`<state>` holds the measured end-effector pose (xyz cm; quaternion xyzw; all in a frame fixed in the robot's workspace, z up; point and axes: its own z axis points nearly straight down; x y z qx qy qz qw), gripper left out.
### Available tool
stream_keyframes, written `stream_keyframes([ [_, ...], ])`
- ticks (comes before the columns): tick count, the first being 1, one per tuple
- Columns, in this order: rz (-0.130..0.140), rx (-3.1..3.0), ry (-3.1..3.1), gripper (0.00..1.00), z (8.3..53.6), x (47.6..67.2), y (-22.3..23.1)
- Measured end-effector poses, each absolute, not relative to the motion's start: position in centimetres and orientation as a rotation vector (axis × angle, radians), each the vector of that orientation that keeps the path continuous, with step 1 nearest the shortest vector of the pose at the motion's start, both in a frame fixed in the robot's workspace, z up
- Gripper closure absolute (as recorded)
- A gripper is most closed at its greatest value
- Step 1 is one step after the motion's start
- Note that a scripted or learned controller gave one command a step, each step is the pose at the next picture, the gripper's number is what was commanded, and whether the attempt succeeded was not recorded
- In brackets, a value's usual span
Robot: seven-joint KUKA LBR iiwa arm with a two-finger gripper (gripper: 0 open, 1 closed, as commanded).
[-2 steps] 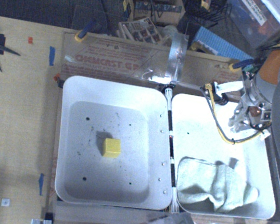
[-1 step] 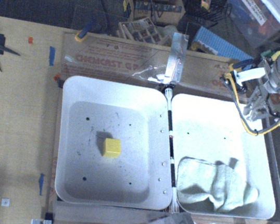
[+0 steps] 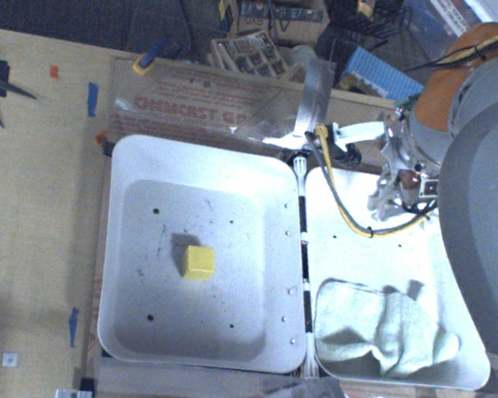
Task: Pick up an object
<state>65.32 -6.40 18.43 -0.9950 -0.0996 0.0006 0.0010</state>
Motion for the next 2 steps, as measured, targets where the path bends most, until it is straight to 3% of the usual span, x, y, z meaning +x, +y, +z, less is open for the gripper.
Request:
stream_keyframes([
  [1,-0.001,-3.124,-0.317,1.0,18.5,63.7,5.1],
  [2,0.003,-3.027,-0.841,1.0,28.5,65.5,4.6],
])
